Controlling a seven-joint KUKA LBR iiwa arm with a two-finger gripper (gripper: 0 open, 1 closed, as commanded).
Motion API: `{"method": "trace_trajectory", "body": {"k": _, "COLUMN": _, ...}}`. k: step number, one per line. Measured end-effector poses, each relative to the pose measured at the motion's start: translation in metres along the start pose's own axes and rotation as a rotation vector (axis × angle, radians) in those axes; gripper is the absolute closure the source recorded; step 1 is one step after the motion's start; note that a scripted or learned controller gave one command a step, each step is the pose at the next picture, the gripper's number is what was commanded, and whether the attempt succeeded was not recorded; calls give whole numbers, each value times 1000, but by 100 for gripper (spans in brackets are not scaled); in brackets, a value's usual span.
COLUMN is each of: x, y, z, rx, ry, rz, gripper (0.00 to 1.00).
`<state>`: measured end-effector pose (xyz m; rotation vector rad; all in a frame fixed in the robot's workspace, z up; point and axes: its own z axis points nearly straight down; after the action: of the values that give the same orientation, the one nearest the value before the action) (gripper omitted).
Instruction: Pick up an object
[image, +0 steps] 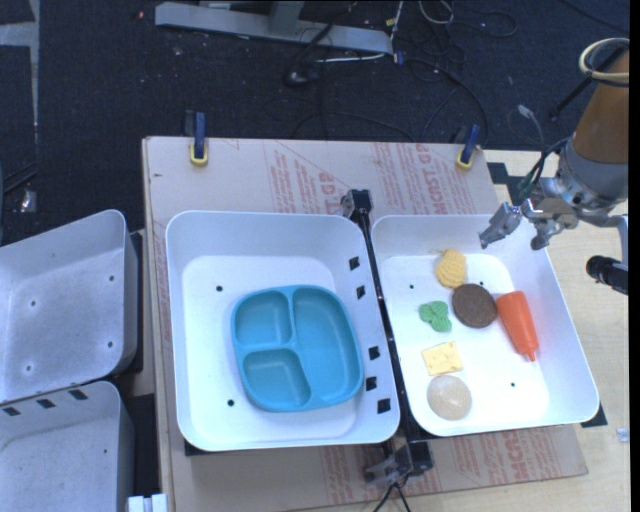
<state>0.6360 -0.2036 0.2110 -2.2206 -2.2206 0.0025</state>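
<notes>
Carrot (519, 322) (right bin) lies below the pincer (520, 226), whose fingers are spread, holding nothing

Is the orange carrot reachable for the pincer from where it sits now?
Probably yes. The pincer hangs open above the right bin's far edge, and the carrot lies exposed near the right wall, apart from the brown patty. That wall may crowd one finger.

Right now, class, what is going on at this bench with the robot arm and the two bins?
The arm's gripper hovers with its fingers spread above the far edge of the right bin, holding nothing. In that bin lie toy foods: a carrot, a brown patty, a yellow waffle-like piece, a green piece, a cheese slice and a pale round piece. The left bin holds a blue divided plate.
</notes>
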Motion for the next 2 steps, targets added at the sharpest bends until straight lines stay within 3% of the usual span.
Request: {"method": "trace_trajectory", "body": {"k": 2, "x": -3, "y": 6, "z": 111, "rx": -5, "ry": -1, "rz": 0, "gripper": 0}}
